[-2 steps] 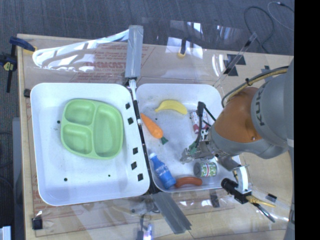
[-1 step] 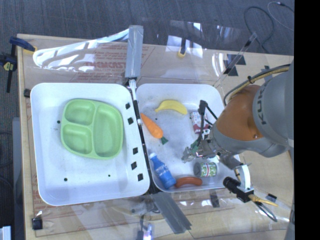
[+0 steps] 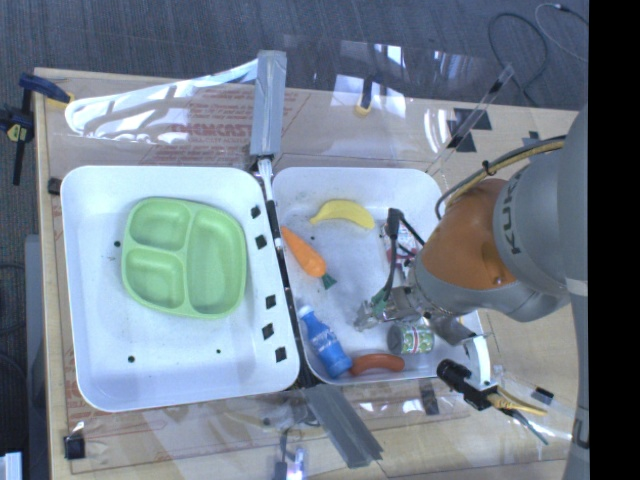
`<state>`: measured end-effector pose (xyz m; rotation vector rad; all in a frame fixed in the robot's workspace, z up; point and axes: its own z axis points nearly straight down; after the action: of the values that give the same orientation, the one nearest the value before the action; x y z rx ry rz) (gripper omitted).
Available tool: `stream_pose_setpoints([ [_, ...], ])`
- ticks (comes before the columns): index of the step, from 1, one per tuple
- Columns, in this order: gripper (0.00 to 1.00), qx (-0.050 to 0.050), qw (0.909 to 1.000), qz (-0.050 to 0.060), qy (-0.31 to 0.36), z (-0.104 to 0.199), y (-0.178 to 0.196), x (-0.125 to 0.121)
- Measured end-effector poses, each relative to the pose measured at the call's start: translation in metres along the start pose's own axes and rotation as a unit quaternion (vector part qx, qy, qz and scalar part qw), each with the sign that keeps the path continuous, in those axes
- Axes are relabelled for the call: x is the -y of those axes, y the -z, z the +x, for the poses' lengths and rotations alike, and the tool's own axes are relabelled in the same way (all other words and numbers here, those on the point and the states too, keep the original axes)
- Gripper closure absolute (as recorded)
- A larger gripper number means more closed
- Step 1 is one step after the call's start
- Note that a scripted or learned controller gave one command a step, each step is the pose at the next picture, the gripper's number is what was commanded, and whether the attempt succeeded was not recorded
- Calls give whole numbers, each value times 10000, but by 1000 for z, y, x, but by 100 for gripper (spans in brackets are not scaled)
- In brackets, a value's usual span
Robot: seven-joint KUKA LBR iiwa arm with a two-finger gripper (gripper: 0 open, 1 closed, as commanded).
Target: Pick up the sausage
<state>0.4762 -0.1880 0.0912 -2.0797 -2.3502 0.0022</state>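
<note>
Camera view: my arm (image 3: 520,248) covers much of the right bin (image 3: 300,348). Its end effector (image 3: 385,308) hangs mid-bin; whether it's clenched I cannot tell. Beside it, a can (image 3: 412,340) is partly hidden. Near the front wall lies the sausage (image 3: 377,364), beside a blue bottle (image 3: 322,340).

Sausage (image 3: 377,364) at right bin (image 3: 300,193) front edge, beside blue bottle (image 3: 323,341).

A pale wooden counter (image 3: 150,98) stands on dark grey carpet (image 3: 150,18), its surface covered by clear plastic sheeting (image 3: 400,78) that catches bright overhead glare. Grey tape (image 3: 268,103) runs across the sheeting, and black cables (image 3: 520,53) trail over the floor.
</note>
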Motion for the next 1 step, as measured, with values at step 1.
stream_pose_setpoints([
  [1,100,10,9953,-15,-971,87,0,-11],
])
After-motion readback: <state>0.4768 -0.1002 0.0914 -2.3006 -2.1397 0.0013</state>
